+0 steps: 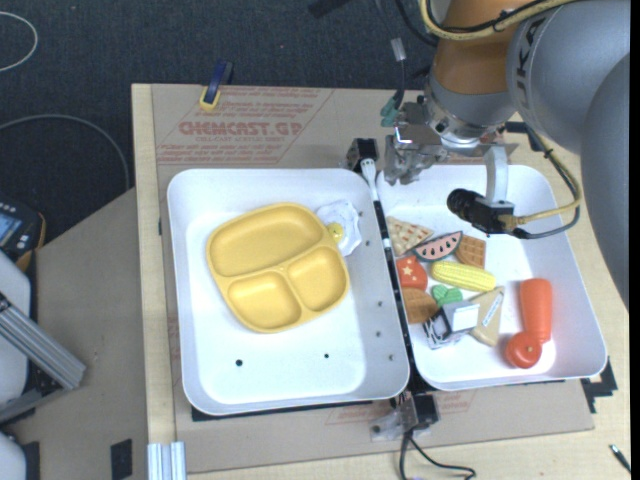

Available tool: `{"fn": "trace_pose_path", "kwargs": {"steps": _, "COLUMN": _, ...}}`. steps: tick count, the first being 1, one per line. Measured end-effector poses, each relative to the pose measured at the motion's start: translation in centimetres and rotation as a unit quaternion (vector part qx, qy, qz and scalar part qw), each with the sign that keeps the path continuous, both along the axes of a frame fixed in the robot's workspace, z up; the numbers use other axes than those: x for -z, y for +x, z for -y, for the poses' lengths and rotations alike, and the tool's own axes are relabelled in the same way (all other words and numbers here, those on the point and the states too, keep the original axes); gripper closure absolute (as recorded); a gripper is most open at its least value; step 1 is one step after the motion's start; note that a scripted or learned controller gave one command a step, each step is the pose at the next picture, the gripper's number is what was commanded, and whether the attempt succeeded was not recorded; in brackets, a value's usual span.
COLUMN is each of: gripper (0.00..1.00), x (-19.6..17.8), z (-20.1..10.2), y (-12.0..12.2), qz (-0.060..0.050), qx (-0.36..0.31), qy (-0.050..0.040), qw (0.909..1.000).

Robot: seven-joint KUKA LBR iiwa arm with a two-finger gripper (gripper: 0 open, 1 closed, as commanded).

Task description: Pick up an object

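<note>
Camera view gives us two white bins side by side on a brown board, and the arm reaches in from the right with its orange band high in the picture. We see the gripper hanging over the far left corner of the right bin, close to the wall between the bins; whether it is open or closed on something we cannot tell, since the wrist and a black fitting cover it. Nothing shows between its tips. The task names no single object, so we take the toy food in the right bin as the candidates. A waffle lies nearest the gripper, tan with a crisscross pattern. Just beside it sits a melon slice, red with a dark rind. A corn cob, yellow and lying flat, is below that, with a strawberry to its left and a small green piece touching the cob's near side. A carrot, orange and long, lies toward the right wall, and a tomato, red and round, rests at its near end. A grey and black clip lies near the bin's front. In the left bin we see a yellow tray with three compartments, tilted, and a fried egg touching its far right edge.
</note>
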State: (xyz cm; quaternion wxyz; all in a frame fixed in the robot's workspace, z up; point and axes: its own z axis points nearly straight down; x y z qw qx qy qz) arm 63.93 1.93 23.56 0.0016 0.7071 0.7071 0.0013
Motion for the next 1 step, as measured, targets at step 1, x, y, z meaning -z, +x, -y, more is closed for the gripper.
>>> {"fn": "trace_pose_path", "kwargs": {"steps": 1, "gripper": 1.0, "x": 0.76, "z": -0.34, "y": 0.7, "qz": -0.001, "qx": 0.0, "qy": -0.0002, "qw": 1.0}}
